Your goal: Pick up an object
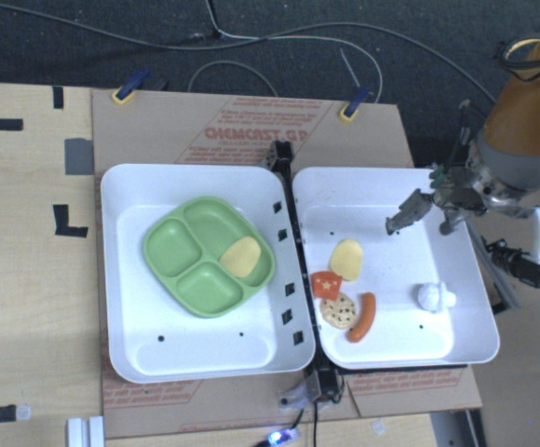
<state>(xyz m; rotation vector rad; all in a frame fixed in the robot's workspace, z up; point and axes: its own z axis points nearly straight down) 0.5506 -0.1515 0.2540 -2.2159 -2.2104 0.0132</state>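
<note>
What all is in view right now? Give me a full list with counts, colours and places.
bins: 2, white, side by side on the bench
divided plate: 1, green, left bin
yellow food piece: 1, on the plate's right compartment
yellow piece: 1, right bin, left part
red piece: 1, right bin, below the yellow piece
cookie: 1, tan with dark spots, right bin
sausage: 1, orange-red, beside the cookie
white object: 1, right bin, right side
clamps: 2, blue-yellow, cardboard's far edge
tool: 1, dark, above the right bin

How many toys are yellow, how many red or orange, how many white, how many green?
Yellow: 2, a pale yellow lump and a yellow pear-shaped piece
Red or orange: 2, a red star-topped piece and an orange-red sausage
White: 1, a small white lump
Green: 1, a divided green plastic plate
Tan: 1, a speckled round cookie
Total: 7
</note>
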